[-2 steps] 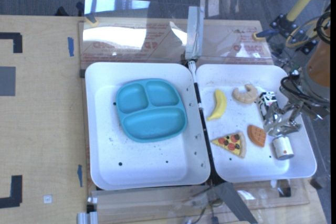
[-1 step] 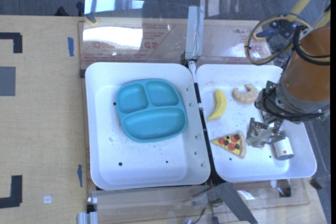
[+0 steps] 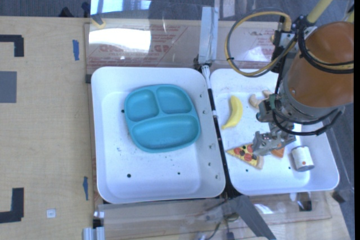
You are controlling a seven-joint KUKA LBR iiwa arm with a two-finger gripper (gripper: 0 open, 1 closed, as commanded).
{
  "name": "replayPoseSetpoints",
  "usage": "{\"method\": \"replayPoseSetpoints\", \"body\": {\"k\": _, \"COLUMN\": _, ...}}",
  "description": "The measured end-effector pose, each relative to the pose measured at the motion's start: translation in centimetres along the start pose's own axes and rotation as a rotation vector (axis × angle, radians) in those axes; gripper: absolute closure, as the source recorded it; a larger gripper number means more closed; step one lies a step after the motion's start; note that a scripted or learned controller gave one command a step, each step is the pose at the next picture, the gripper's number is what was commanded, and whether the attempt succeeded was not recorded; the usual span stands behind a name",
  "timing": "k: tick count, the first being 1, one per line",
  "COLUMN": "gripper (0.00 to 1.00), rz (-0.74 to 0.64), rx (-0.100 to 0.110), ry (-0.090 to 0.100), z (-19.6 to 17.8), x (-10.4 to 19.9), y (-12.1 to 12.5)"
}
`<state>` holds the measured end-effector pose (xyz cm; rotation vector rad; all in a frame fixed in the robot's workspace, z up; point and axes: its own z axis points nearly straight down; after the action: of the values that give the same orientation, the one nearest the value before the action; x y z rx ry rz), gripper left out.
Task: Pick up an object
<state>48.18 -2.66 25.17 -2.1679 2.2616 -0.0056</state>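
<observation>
Two white bins sit side by side on a wooden bench. Left bin [image 3: 107, 177] has a blue plate [image 3: 162, 117]. Right bin [image 3: 320, 177] has a banana [image 3: 234, 112], a pizza slice [image 3: 246, 155] and a small can [image 3: 302, 158]. Gripper [image 3: 263, 145] hangs low, right by the pizza slice; whether it is squeezing anything is too hard to tell.

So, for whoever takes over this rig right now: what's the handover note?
Gripper: low in the right bin, over the pizza slice; whether it is open or shut cannot be told, and no grasp is visible.
Right bin also holds a banana, a small metal can and a pale item near the arm.
Left bin holds a blue divided plate.
Done: nothing lifted.
Left: grip one object and raise it.
</observation>
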Motion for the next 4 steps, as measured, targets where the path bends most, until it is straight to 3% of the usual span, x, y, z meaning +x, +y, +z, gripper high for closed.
{"method": "replayPoseSetpoints", "body": {"k": 1, "gripper": 1.00, "rz": -0.412, "rx": -0.011, "ry": -0.001, "z": 3.8, "x": -1.5, "y": 0.3}}
{"method": "replayPoseSetpoints", "body": {"k": 2, "gripper": 1.00, "rz": -0.561, "rx": -0.001, "ry": -0.001, "z": -3.4, "x": -8.0, "y": 0.3}}
{"method": "replayPoseSetpoints", "body": {"k": 3, "gripper": 1.00, "rz": -0.959, "rx": -0.013, "ry": -0.004, "z": 1.4, "x": -9.5, "y": 0.7}}
{"method": "replayPoseSetpoints", "body": {"k": 4, "gripper": 1.00, "rz": -0.486, "rx": -0.004, "ry": -0.004, "z": 0.8, "x": -13.8, "y": -2.1}}
